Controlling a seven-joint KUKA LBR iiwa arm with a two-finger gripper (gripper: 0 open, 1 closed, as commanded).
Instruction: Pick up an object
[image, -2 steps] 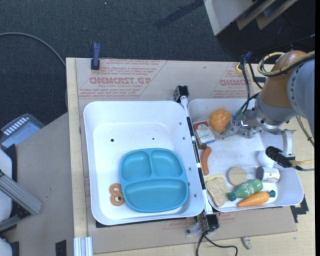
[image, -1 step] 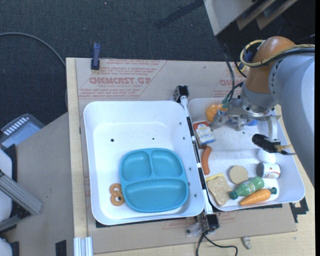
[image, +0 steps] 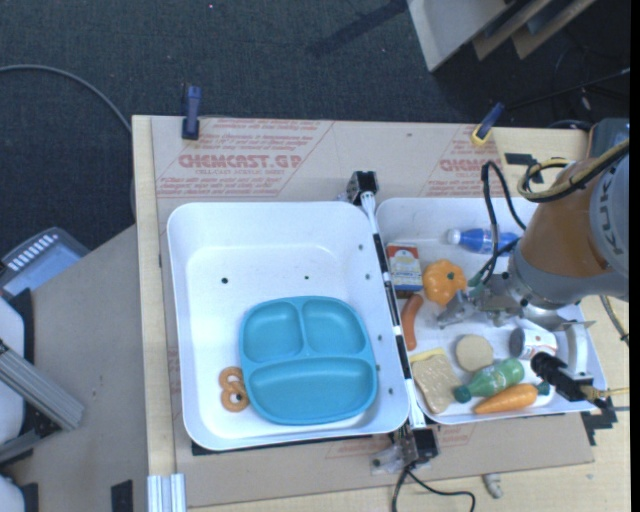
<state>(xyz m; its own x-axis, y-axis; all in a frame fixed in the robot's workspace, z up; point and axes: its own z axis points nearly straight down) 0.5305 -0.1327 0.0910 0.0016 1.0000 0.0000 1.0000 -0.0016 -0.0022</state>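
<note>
Hovering low in the right bin (image: 590, 345), the pincer (image: 462, 303) is sitting beside the orange toy fruit (image: 441, 281); I cannot tell its state. That fruit is looking light, rigid and slick, so gripping across its widest middle seems safest.

Glossy white plastic bins (image: 200, 300), smooth blue plate (image: 305, 360), seemingly cardboard bench (image: 260, 160).
</note>
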